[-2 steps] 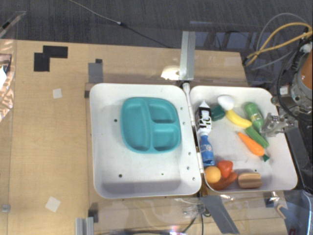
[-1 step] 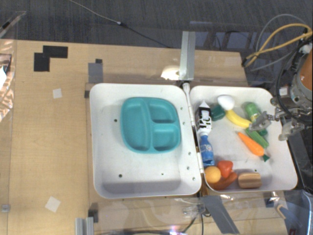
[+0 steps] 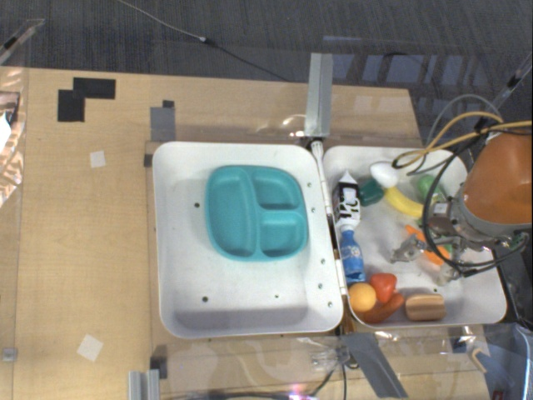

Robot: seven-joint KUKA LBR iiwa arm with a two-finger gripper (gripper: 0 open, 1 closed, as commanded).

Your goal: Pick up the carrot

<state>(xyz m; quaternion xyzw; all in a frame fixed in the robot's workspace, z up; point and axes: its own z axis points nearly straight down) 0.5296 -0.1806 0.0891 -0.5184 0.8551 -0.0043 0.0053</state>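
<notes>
Wooden surface (image 3: 92, 248) bearing two white bins side by side. In the left bin (image 3: 183, 307): a teal divided plate (image 3: 255, 212). In the right bin (image 3: 491, 302): a blue-and-white tube (image 3: 349, 232) along the left wall, a yellow banana (image 3: 402, 201), a red pepper (image 3: 383, 285), an orange ball (image 3: 361, 296), a bread roll (image 3: 425, 307). Claw (image 3: 419, 248) low over the bin's middle, fingers spread, orange carrot (image 3: 430, 255) lying between and just beside them; grip on it impossible to tell. Orange-banded arm (image 3: 500, 182) above.
</notes>
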